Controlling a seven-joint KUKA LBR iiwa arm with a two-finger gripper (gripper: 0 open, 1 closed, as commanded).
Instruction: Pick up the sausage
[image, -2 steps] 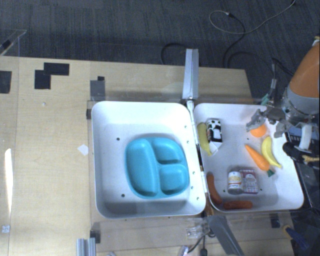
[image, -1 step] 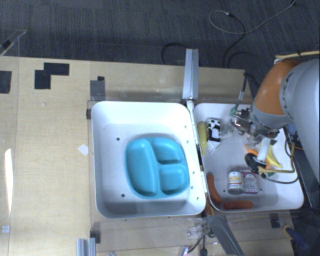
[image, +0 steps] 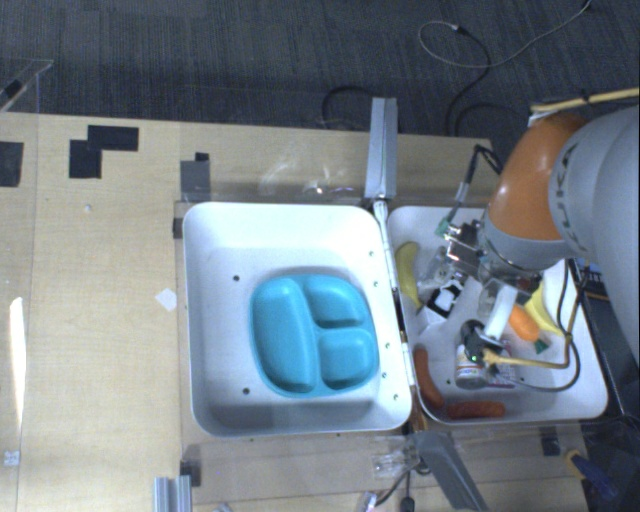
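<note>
One reddish-brown sausage (image: 473, 409) lies along the right white bin's (image: 596, 400) front edge; the gripper (image: 478, 362) hovers above it, grip state indiscernible.

We see a pale wooden bench (image: 100, 300) carrying two shallow white bins side by side. The left bin (image: 215, 330) is the larger in view and sits near the bench's middle; the right bin (image: 590, 395) touches it along a shared edge, where a grey metal bar (image: 381, 150) runs back from the seam. Black square markers (image: 100, 150) lie flat on the bench's far left part, and a small white tag (image: 166, 298) rests just beside the left bin's outer wall.
</note>
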